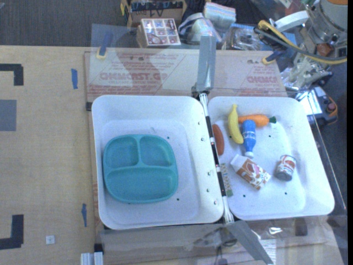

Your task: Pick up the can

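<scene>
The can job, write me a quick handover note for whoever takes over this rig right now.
Gripper: up beyond the right bin's far right corner, above the bench clutter; nothing seen in it.
Can: lying on its side in the right bin, near the right wall, apart from the carton and blue bottle.
Done: nothing yet; can untouched.
Left: move over the can, descend, grasp, lift.
</scene>
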You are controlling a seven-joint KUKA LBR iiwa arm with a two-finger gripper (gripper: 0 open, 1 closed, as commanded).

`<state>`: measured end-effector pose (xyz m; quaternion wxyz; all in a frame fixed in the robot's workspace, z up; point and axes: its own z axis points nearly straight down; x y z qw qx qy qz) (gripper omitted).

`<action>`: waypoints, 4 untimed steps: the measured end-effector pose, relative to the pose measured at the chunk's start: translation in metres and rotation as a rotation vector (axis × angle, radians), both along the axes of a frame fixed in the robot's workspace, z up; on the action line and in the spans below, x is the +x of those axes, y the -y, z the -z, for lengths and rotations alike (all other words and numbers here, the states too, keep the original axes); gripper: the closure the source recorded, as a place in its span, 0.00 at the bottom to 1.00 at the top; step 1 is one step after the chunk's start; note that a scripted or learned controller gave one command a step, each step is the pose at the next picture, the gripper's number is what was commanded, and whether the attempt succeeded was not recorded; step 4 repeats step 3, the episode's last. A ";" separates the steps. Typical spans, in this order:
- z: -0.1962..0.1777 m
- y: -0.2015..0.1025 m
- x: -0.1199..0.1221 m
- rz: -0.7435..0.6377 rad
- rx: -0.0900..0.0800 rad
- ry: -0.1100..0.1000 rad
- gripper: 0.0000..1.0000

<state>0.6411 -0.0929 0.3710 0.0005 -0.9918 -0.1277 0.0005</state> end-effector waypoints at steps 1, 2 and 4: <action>0.111 -0.005 0.014 0.022 0.000 -0.001 1.00; -0.064 -0.010 0.019 0.047 -0.001 0.002 1.00; 0.104 -0.017 0.012 0.056 0.000 -0.001 1.00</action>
